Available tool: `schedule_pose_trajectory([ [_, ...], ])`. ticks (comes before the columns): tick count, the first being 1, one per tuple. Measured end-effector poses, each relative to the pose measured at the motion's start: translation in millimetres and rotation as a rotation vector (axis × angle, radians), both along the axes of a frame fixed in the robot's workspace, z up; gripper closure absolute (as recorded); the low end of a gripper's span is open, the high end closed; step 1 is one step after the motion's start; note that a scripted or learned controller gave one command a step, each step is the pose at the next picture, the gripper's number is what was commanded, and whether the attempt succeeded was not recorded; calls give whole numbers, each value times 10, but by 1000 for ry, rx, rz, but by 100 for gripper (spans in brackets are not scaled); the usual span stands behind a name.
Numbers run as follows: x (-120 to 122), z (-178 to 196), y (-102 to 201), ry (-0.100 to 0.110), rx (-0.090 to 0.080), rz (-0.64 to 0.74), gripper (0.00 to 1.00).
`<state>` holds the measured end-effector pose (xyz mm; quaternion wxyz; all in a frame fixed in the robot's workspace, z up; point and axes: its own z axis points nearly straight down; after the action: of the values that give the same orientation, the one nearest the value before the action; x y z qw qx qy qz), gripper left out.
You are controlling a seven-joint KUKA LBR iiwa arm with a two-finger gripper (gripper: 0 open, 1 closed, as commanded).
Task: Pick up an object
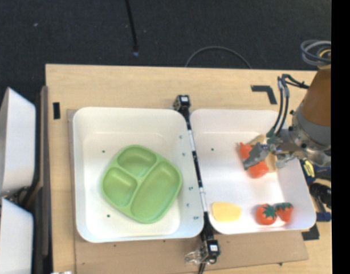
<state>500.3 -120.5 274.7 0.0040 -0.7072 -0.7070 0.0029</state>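
The arm [317,104] comes in from 3 o'clock, its orange band above the grey wrist at the right bin's [220,124] right wall, with cables looping up behind it. The gripper [265,153] reaches leftward and down into the bin's upper right part. Whether the jaws are apart, together or clamped on something cannot be told: dark metal parts and a tan piece overlap there.

Right at the gripper's tip lies an orange-red object [250,160], partly covered by the gripper. It looks like a small toy food piece; its visible part runs from about 11 o'clock to 5 o'clock, narrower at the upper end. Its exact shape is unclear.

At 6 o'clock from the gripper, near the bin's front wall, sit two red strawberry-like toys [273,213] with green tops, touching each other, side by side along the 9-to-3 line. Just toward 9 o'clock of them lies a yellow piece [226,212], flat and oval, long axis also 9 to 3, close to the bin's front left corner.

The middle and upper left of the right bin are bare white floor. The left bin [89,130] holds a green divided plate [142,184], turned so its long side runs from 10 o'clock to 4 o'clock, sitting toward the front centre with bare floor along the back wall. Both bins rest on the wooden counter [135,84].
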Motion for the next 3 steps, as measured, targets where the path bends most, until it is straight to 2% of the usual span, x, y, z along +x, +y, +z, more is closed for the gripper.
schedule_pose_trajectory([
  [1, 20, 57, 3, -12, -2, 3, 0],
  [2, -16, -390, 52, -9, -3, 0, 0],
  [3, -30, -829, -21, -8, -3, -1, 0],
])
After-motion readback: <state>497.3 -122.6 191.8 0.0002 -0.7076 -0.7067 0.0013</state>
